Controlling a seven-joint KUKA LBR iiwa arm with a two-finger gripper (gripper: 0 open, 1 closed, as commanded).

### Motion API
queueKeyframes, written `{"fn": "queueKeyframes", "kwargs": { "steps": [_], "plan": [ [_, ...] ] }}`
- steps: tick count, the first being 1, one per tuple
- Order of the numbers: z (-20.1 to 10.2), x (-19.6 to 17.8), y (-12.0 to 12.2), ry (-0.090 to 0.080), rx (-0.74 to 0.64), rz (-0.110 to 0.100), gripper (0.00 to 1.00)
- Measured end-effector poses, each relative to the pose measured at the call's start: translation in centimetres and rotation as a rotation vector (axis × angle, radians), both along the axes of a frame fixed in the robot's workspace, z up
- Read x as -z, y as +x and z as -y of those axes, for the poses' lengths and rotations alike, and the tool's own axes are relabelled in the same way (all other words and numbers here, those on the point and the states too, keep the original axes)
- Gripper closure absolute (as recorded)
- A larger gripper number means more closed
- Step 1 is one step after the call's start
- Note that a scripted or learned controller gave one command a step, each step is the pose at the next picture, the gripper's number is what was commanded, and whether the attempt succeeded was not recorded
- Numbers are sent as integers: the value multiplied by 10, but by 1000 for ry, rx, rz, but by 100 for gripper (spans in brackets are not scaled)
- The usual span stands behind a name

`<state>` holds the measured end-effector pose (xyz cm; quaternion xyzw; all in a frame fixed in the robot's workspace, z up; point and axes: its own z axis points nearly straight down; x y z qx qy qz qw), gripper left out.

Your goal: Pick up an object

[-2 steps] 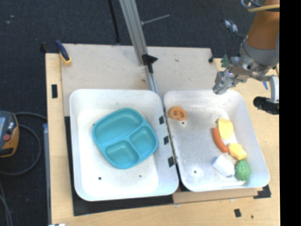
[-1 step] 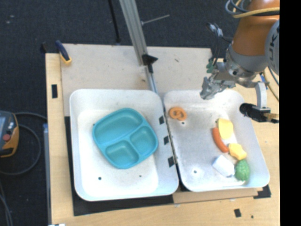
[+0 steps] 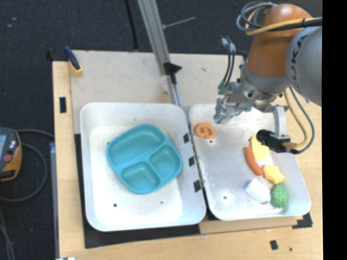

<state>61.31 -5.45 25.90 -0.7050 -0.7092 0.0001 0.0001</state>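
two bins (image 3: pixel 89 145); pretzel (image 3: pixel 204 130) near right bin's left edge.

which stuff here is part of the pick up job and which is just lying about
Job in hand:
gripper
orange pretzel-shaped piece
orange carrot-like piece
yellow pieces
white block
green piece
right bin

Lying about:
teal divided tray
left bin
metal rail

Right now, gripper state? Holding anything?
Gripper: open or closed cannot be told; nothing seen held. It hangs over the right white bin, just above the small orange pretzel-shaped toy.
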Motion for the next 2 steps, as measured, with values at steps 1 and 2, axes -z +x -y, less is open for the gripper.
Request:
{"fn": "queueKeyframes", "kwargs": {
  "steps": [1,2],
  "plan": [
    [-55,0,-26,1,-2,0,100],
    [-104,18,-44,1,-1,-1,100]
  ]
}}
